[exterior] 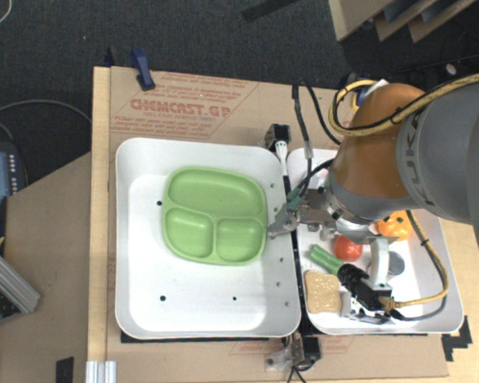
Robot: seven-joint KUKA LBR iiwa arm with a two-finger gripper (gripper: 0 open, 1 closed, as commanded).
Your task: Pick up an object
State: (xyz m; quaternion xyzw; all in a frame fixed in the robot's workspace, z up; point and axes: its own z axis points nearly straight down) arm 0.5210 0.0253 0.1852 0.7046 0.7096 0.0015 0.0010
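My gripper hangs low over the right bin, under the orange wrist band and largely hidden by the arm. Directly beneath it lies a small red round object. A green stick-shaped object rests just left of the red one. A tan slice of toast lies near the bin's front left corner. An orange object peeks out to the right of the wrist, and a grey-white round piece sits below it. I cannot make out anything between the fingers.
The left bin holds a green divided plate in its upper half. A black cable and connector trail across the right bin's front. Both bins rest on a cardboard sheet. The arm's body covers the right bin's back.
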